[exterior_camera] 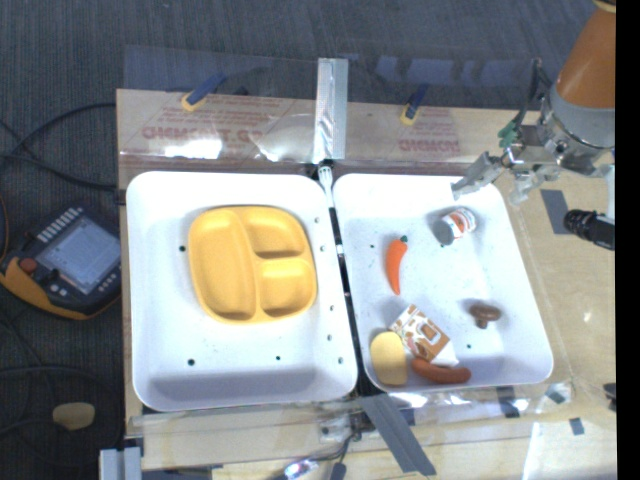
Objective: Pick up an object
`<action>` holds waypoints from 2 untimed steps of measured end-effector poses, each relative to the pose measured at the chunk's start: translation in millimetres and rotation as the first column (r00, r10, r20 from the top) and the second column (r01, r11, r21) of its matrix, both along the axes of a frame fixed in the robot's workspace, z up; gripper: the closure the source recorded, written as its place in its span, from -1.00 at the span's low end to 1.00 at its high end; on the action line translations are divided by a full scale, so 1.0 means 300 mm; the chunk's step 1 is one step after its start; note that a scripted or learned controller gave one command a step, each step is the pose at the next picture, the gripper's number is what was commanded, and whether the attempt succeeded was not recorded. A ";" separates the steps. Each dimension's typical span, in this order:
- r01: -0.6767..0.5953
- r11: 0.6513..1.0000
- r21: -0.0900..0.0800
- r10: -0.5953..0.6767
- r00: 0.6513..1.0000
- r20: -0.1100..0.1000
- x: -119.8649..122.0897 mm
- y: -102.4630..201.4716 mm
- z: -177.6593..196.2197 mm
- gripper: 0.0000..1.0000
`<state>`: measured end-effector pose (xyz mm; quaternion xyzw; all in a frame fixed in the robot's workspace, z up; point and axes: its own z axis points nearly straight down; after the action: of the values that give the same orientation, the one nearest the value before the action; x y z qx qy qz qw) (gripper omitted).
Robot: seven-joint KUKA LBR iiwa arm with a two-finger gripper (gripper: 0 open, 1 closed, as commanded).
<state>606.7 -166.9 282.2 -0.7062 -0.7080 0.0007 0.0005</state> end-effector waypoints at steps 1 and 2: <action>-0.052 0.999 0.000 0.052 0.999 -0.002 -0.045 0.092 -0.472 -1.00; -0.051 0.999 -0.005 0.051 0.999 0.011 -0.083 0.209 -0.643 -1.00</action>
<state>581.7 -104.1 89.2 -0.6881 -0.7256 -0.0016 -0.0053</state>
